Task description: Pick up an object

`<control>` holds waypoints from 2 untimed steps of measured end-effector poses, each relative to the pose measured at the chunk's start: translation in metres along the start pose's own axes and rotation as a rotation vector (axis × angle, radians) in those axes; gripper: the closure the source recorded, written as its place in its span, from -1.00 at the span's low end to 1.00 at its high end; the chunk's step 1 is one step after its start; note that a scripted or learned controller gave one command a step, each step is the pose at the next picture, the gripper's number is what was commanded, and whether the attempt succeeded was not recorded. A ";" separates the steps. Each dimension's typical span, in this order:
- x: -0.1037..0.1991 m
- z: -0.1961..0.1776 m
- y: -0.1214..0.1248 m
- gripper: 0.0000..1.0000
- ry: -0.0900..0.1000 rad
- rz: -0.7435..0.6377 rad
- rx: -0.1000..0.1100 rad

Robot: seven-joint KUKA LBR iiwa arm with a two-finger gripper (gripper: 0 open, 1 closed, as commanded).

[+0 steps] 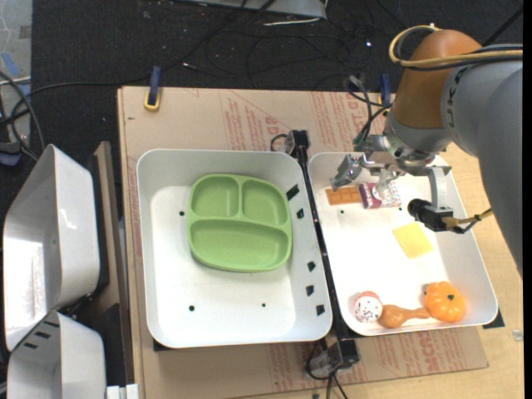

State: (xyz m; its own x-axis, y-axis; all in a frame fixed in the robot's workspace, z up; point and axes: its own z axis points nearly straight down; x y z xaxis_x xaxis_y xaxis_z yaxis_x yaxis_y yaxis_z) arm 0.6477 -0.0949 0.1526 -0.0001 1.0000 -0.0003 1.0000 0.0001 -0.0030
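We see two shallow white bins side by side on the bench point(208, 106), which is a brown board with red lettering. The left bin point(166, 306) holds a pale green plastic tray point(240, 223) with three compartments and rounded corners, lying flat. The right bin point(465, 256) holds several small things: an orange flat packet point(339, 196) and a pink-and-white wrapped packet point(381, 194) near its far edge, a pale yellow square like a sponge point(413, 241) in the middle, and along the near edge a round white speckled ball point(366, 307), a tan gourd-shaped piece point(401, 313) and a small orange pumpkin point(445, 302). The gripper point(367, 173) hangs over the far part of the right bin, its metal fingers spread apart with nothing between them; the orange packet lies just below the left finger and the pink packet just below the right one.
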 end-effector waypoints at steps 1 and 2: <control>0.001 0.053 0.000 -1.00 0.000 0.000 -0.001; 0.001 0.040 0.001 1.00 0.000 0.001 -0.005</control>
State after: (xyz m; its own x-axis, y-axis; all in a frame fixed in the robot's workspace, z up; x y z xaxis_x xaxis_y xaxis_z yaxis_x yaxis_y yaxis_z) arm 0.6485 -0.0944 0.1131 0.0009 1.0000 -0.0006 1.0000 -0.0009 0.0018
